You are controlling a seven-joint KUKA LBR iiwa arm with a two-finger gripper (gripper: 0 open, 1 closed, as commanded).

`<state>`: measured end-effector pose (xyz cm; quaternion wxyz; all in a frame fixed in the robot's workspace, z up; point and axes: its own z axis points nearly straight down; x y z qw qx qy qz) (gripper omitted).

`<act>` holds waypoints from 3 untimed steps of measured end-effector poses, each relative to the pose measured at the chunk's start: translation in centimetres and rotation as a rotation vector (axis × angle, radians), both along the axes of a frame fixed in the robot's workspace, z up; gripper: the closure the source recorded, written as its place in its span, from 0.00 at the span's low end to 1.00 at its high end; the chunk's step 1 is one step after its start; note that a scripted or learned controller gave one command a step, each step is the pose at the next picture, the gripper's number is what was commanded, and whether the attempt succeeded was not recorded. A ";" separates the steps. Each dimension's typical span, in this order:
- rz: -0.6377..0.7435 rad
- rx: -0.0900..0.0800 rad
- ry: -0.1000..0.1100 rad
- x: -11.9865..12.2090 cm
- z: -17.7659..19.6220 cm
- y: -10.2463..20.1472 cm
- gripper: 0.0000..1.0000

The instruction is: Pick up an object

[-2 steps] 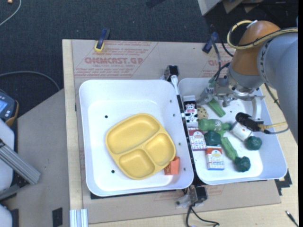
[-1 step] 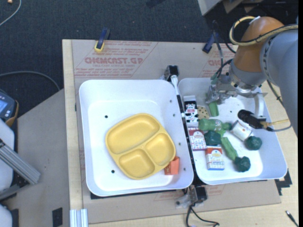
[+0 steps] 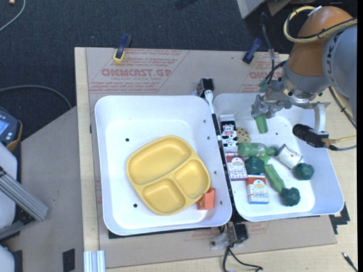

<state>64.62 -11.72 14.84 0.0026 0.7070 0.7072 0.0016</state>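
Two shallow white bins are set side by side on the brown cardboard-covered tabletop (image 3: pixel 170 67). The left white bin (image 3: pixel 113 123) is occupied by a yellow three-compartment plastic tray (image 3: pixel 167 174), tilted diagonally, with a small orange block (image 3: pixel 207 199) touching its lower right edge.

The right white bin (image 3: pixel 326 191) is crowded: a strip of small printed cartons (image 3: pixel 229 137) is lined along its left wall, a red-and-white carton (image 3: pixel 258 190) is placed near the front, a green plastic bottle (image 3: pixel 255 150) is laid on its side, a dark green dumbbell-shaped toy (image 3: pixel 278 180) is seen beside it, and a white cylinder with a red band (image 3: pixel 289 155) is near a dark green ball (image 3: pixel 304 171).

The pincer (image 3: pixel 262 115) is positioned over the back part of the right bin. A small green cylindrical piece (image 3: pixel 261 123) is seen at its tip, hanging upright above the bin floor; whether it is clamped cannot be told.
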 end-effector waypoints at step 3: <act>0.004 0.004 0.009 -2.0 8.9 5.0 1.00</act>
